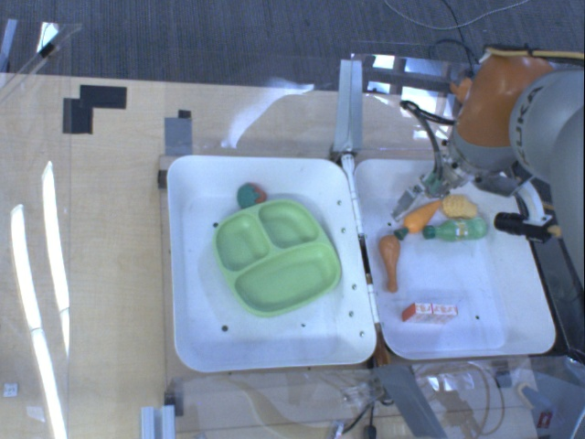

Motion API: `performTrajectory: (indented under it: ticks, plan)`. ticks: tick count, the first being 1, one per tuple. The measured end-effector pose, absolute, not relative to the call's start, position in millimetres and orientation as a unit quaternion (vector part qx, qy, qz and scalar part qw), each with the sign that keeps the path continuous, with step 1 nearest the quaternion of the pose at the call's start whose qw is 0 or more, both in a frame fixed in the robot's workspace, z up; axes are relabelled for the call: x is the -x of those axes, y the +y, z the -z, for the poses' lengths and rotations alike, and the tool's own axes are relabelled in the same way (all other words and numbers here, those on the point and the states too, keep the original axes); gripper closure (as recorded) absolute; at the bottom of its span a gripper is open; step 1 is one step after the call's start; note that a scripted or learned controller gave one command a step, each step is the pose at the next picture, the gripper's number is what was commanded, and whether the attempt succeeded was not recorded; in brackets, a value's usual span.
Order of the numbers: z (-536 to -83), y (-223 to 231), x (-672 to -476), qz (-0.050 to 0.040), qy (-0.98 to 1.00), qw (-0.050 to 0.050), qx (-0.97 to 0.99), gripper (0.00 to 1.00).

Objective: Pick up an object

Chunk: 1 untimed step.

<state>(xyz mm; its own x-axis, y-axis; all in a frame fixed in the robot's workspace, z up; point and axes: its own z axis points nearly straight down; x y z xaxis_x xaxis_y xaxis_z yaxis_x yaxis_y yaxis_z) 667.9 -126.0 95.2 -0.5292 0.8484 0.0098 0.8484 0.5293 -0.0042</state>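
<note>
Two shallow white plastic bins with rounded corners sat side by side on a pale wooden bench; a metal divider post point(348, 108) stood behind their shared edge. The left bin point(196, 337) held one light-green moulded tray point(277, 256) with three compartments, smooth and glossy. One small round object point(251, 194), green and red, lay just behind the tray, touching its far rim.

The right bin point(512, 332) held five items. Taking the green bottle point(454, 231) as landmark: it lay on its side near the bin's far half. One orange carrot-shaped piece point(421, 216) lay just left of the bottle. One yellow ribbed piece point(460, 208), like corn, lay just behind the bottle, touching it. One brown drumstick-shaped piece point(390, 261) lay left of and in front of the bottle, near the bin's left wall. One small flat red-and-white packet point(430, 312) lay well in front of the bottle.

The gripper point(437, 183) hung just behind the carrot and corn pieces, below the arm's orange band point(494, 99). Whether it was apart or together could not be determined, and nothing was seen clamped in it.

Dark grey carpet lay beyond the bench, with one thin cable point(439, 7) looping across it. Black tape marks point(91, 106) sat on the bench well left of the post.
</note>
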Motion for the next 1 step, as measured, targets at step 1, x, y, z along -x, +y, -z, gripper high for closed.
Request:
performTrajectory:
  ticks: [1]
  plan:
    - [-89.2,-111.1,-600.1,0.0030,-0.835,-0.005,0.550,0.00]
